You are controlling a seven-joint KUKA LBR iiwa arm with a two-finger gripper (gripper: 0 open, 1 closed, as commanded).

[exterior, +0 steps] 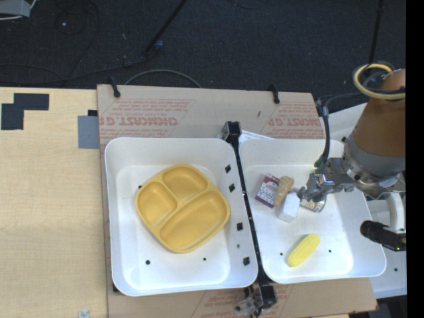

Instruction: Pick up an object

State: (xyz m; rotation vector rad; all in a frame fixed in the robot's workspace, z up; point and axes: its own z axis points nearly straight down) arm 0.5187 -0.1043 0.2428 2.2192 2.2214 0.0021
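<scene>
Much of the arm (pixel 381 128) is cut off at the right edge, so we see only its orange band and the grey wrist below it. The gripper (pixel 311 197) is a small, glinting metal cluster low in the right bin (pixel 344 260), and its outline is too cluttered for us to tell whether anything sits between its parts or how they stand.

Just left of the gripper, touching or nearly touching it, lies a small white block (pixel 289 209). Against the block's upper left we see a tan, bread-like piece (pixel 284 187), and beside that a small packet (pixel 267 191) with a dark red and white label whose print we cannot read. These three huddle together near the middle of the right bin.

A yellow corn cob (pixel 303 250) lies apart from them, below the gripper and toward the bin's near edge, tilted.

In the left bin (pixel 126 257) rests a yellow divided plate (pixel 182 207) with three compartments.
</scene>
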